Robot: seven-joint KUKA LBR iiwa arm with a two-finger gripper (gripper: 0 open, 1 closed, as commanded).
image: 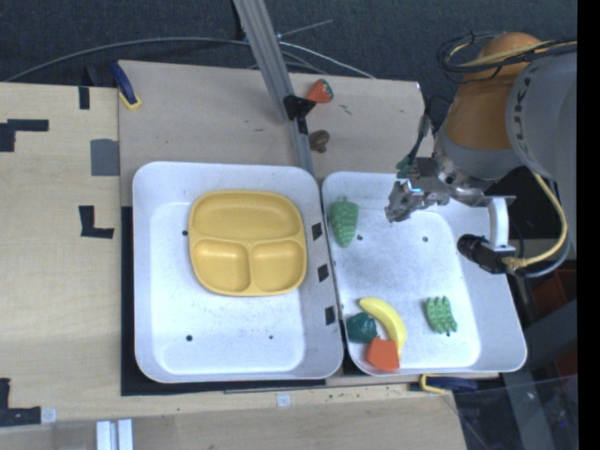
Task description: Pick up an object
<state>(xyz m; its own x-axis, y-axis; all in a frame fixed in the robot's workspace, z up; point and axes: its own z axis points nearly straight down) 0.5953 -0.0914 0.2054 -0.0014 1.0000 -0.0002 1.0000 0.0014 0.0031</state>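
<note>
Camera view: gripper (401,204) hangs over the right bin's (487,331) far edge; whether its jaws are apart cannot be told. Green fruit (344,220) near far-left corner. Banana (384,319), orange block (382,354), teal piece (362,326) crowd near-left corner; green brick (440,314) nearby. Yellow tray (247,241) occupies left bin (159,345).

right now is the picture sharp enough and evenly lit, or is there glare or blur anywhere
Camera view: light is soft and even, with only faint shadows beside the yellow divided plastic plate and the curved yellow banana; no strong glare on the white right bin; small items such as the bumpy green toy look slightly soft; the dark two-finger gripper is murky against the grey arm.
</note>
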